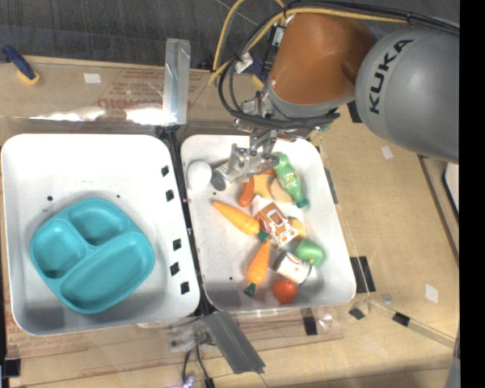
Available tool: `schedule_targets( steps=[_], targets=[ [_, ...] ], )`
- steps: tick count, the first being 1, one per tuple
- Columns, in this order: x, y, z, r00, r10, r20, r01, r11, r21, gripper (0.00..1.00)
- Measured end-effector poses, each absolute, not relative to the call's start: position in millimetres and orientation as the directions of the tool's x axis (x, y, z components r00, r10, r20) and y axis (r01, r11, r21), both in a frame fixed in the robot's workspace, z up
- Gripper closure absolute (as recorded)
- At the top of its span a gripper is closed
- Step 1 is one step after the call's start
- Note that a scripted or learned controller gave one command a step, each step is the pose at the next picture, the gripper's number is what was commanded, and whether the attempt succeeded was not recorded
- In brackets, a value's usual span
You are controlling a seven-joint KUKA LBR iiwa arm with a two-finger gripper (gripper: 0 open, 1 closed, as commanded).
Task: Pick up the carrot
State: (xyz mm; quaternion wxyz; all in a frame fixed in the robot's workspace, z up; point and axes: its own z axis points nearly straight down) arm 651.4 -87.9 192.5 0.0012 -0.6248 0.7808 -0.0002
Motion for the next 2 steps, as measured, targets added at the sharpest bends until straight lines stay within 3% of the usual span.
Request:
schedule_targets(
  steps=[1,2],
  targets=[
    [569.6,-47.3,191.8,0.049,-0.999,-0.002,-0.999,-0.049,0.002,1.00],
    [502.3,9.1,215.1,0.248,-0.969,-0.002,-0.969,-0.248,0.001,1.00]
  ],
)
